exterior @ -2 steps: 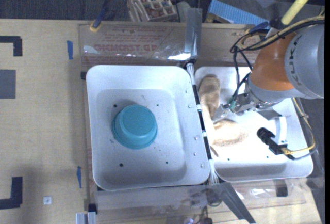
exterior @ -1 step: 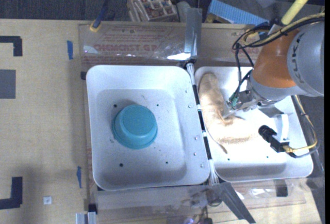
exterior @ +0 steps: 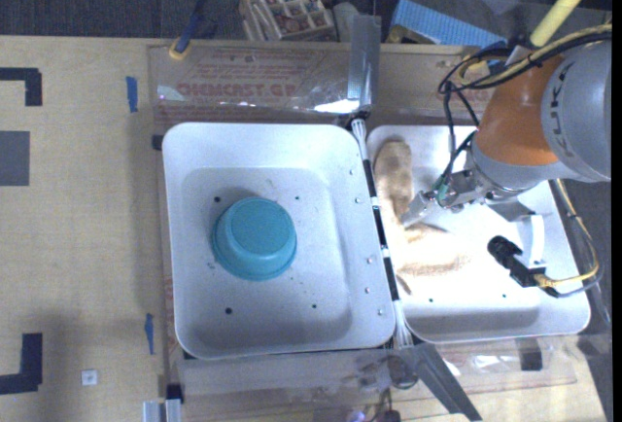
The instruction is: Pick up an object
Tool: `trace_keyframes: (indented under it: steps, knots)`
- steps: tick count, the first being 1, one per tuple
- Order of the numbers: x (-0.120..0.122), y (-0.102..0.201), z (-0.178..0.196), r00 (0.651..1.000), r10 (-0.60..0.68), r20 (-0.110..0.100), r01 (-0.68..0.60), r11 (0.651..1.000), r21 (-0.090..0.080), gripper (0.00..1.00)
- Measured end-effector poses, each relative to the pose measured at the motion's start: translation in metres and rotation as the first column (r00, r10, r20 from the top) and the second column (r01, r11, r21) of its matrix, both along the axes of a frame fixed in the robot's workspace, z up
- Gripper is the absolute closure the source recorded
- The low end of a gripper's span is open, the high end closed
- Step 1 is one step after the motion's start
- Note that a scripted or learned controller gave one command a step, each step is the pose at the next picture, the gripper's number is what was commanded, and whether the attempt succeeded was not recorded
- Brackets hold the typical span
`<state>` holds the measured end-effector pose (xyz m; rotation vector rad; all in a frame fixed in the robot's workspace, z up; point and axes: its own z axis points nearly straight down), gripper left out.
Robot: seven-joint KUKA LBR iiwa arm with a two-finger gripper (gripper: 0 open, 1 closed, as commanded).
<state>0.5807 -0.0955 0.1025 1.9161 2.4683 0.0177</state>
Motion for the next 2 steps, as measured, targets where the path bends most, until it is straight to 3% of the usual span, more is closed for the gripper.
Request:
trace_keyframes:
  steps: [1,2]
  knots:
    - [-0.0219,-0.0058,-0.0103,0.999,-0.052,-0.003,0.052,0.999,0.002,0.00]
    - [-0.0246,-0.0033,-0.0100,1.000,0.012,-0.003,-0.012,1.000,-0.001,0.00]
